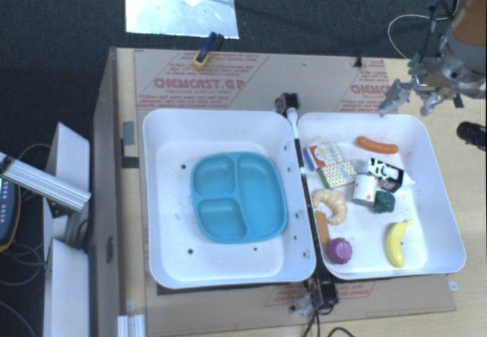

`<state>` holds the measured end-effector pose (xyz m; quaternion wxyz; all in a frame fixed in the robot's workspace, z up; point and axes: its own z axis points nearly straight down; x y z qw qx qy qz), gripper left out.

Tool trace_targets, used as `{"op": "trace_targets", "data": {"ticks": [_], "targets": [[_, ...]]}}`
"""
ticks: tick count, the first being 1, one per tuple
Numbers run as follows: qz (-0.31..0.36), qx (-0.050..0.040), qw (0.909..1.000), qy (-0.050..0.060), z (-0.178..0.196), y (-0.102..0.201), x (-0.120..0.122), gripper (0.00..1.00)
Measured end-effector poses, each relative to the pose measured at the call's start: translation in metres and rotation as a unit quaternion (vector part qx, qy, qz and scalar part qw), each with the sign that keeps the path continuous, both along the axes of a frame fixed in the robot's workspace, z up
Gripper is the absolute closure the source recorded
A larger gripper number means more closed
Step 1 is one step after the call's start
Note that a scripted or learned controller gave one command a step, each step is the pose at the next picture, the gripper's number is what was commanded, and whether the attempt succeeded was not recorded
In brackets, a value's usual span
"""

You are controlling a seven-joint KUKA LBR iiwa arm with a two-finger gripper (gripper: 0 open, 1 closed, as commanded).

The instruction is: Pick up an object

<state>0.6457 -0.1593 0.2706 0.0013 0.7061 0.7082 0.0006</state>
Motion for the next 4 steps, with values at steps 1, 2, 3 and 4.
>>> {"op": "trace_targets", "data": {"ticks": [1,2,3,4], "targets": [[-0.001,0.0003,1.0000,0.002,-0.095,-0.026,-0.034,0.00],[0.000,0.0007,1.0000,0.002,-0.185,-0.038,0.022,0.00],[-0.001,0.0002,1.0000,0.001,-0.186,-0.030,-0.028,0.00],[0.000,0.0001,1.0000,0.000,-0.185,0.001,0.008,0.00]]}}
